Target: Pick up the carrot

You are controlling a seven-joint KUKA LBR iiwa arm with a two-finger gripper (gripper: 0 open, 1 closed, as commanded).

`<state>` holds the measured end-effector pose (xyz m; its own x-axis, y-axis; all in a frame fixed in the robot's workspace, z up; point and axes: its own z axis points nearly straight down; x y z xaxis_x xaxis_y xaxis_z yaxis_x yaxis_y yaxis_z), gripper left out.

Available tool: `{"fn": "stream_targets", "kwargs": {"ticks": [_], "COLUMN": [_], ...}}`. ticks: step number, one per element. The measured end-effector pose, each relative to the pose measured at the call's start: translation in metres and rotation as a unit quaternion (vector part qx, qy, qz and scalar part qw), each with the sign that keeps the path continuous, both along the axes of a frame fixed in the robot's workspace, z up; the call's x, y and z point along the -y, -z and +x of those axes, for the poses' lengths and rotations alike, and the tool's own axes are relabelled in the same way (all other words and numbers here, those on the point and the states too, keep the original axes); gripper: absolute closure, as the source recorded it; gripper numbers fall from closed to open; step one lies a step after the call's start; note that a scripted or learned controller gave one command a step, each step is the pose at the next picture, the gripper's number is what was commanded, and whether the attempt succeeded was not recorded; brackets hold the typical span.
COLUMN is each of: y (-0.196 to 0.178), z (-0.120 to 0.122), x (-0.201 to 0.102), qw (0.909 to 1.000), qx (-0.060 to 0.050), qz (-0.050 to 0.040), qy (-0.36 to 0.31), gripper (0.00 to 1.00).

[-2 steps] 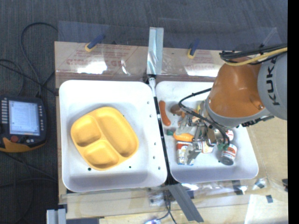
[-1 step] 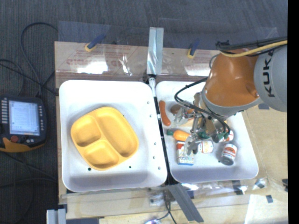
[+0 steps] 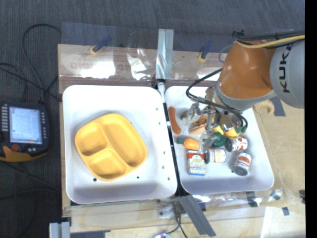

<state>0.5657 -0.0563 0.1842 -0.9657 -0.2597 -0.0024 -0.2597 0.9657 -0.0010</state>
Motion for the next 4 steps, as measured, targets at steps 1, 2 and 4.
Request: {"fn": "stream_targets", "kwargs": {"ticks": [1, 2, 4], "y": [0.074, 0.087, 0.088], "z": [-0.027, -0.038, -0.009], "x": [0.050, 0.051, 0.039], "qw": [0.9981, 0.9849, 0.9909], "qx": [0.000, 0.008, 0.003], "qz": [0.0006, -0.0027, -0.0006], "qy": [0.062, 0.173, 0.134], "gripper": [0.00, 0.00, 0.00]}}
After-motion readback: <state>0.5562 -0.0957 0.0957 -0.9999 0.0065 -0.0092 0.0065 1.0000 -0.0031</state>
